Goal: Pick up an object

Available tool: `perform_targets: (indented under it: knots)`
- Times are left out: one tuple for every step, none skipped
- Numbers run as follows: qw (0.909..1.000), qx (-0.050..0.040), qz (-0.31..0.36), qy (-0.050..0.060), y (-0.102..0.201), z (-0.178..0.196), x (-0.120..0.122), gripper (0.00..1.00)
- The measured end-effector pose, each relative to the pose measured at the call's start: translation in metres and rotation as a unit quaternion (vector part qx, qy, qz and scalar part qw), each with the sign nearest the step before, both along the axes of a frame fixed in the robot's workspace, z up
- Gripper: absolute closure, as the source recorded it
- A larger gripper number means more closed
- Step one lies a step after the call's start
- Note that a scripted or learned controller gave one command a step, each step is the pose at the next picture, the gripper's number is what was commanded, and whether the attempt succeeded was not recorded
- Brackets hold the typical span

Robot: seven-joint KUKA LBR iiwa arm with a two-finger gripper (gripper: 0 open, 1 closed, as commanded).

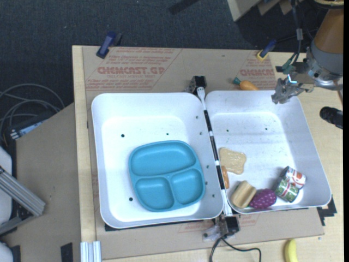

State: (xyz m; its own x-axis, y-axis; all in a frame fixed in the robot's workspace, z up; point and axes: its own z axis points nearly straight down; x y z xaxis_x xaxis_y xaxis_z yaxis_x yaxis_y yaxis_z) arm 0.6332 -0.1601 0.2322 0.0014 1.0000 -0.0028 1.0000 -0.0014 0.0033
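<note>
The things I can pick are lying in the near part of the right white bin: a small printed can, a purple grape bunch, a tan bread roll and a flat toast slice. The can is lying a little apart, so I am judging it the easiest. My gripper is hanging over the bin's far rim; how wide my jaws are, I cannot tell. I should be coming down straight over it.

Toast, bun, grapes, can lie in right bin
</note>
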Motion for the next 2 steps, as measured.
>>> perform_targets:
  knots:
    - [1.0, 0.0016, 0.001, 0.002, 0.036, 0.002, -0.032, 1.0]
    - [1.0, 0.0011, 0.0, 0.002, -0.007, -0.007, -0.062, 1.0]
